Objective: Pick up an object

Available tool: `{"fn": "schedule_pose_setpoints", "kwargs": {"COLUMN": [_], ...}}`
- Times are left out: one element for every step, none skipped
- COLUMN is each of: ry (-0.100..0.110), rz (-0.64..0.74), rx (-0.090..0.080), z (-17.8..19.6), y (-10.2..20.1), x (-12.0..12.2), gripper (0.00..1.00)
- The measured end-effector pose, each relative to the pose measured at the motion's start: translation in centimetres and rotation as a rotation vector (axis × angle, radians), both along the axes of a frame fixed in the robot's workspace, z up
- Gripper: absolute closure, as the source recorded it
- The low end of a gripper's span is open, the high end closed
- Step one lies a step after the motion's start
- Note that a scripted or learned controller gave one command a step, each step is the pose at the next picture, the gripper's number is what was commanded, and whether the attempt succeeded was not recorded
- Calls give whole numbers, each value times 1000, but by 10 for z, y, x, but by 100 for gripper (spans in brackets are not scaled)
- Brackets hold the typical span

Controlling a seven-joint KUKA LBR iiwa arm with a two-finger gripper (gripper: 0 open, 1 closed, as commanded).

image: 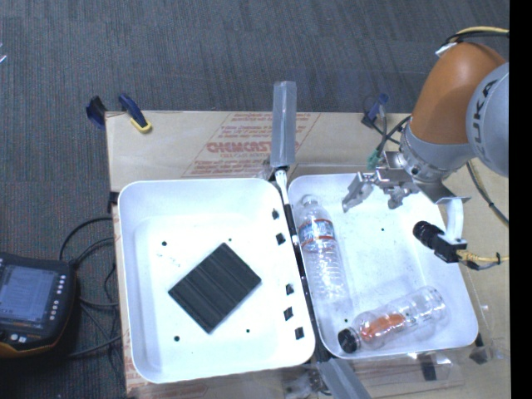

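Two bottles lie in the right bin; the gripper hovers above it, carrying nothing.

The clear bottle lies along the right bin's left wall, white cap toward the far edge, with a red-and-blue label round its middle. The second bottle, clear with something orange inside and a dark cap, lies on its side along the right bin's near edge, just beyond the first bottle's base. The gripper hangs over the right bin's far end, its fingers spread apart with nothing between them. Left of the right bin, the left bin holds a dark ribbed slab; both bins sit on the table.
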State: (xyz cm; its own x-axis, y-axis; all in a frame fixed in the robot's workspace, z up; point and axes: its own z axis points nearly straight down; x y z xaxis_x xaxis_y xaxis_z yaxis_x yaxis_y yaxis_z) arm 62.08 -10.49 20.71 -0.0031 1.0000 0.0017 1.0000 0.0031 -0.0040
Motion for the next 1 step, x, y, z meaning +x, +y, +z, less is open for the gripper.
{"fn": "schedule_pose_setpoints", "kwargs": {"ry": [-19], "rz": [201], "rx": [-13], "z": [-96], "y": [-9], "x": [13], "gripper": [0]}}
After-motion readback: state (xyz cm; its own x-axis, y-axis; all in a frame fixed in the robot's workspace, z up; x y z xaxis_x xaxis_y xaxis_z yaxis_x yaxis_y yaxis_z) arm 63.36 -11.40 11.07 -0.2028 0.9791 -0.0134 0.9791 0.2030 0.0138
